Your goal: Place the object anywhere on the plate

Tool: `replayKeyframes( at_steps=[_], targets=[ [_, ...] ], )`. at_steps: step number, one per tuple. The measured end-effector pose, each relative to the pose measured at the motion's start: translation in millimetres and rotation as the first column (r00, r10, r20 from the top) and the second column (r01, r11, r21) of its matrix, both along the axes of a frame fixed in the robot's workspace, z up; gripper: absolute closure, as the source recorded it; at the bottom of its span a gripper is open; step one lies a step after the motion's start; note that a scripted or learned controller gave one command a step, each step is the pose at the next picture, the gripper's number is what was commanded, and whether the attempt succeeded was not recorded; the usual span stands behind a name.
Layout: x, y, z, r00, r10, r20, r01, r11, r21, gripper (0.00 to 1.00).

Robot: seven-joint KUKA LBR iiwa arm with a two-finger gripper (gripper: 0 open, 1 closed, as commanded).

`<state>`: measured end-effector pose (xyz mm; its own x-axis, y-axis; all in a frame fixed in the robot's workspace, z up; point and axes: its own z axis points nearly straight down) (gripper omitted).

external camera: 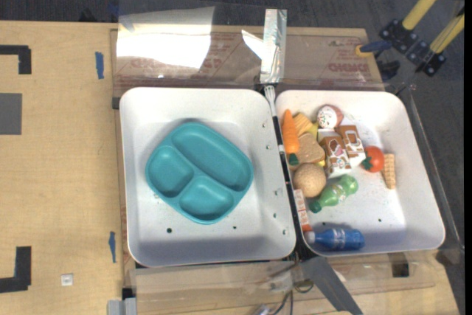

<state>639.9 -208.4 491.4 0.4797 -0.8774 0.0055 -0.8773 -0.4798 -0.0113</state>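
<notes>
Two bins sit side by side on the table [51,158], touching along their inner rims. In the left bin [140,232] a three-compartment plate [199,170] lies near the middle, tilted askew. The right bin [413,181] holds a pile of toy foods crowded toward its left wall. A carrot [290,130] lies nearest that wall, with a round piece [328,116] just right of it at the back. A bun [310,179] sits in front of the carrot, a pear [338,190] just right of the bun. A tomato [373,160] and a wafer [389,170] lie at the pile's right edge, touching. A bottle [336,237] lies on its side at the front, apart from the pile.
</notes>
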Motion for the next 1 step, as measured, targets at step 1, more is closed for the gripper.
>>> replayKeyframes(
  at_steps=[1],
  targets=[
    [-51.3,38.0,-87.2,0.902,0.431,-0.011,-0.431,0.902,0.004,1.0]
  ],
)
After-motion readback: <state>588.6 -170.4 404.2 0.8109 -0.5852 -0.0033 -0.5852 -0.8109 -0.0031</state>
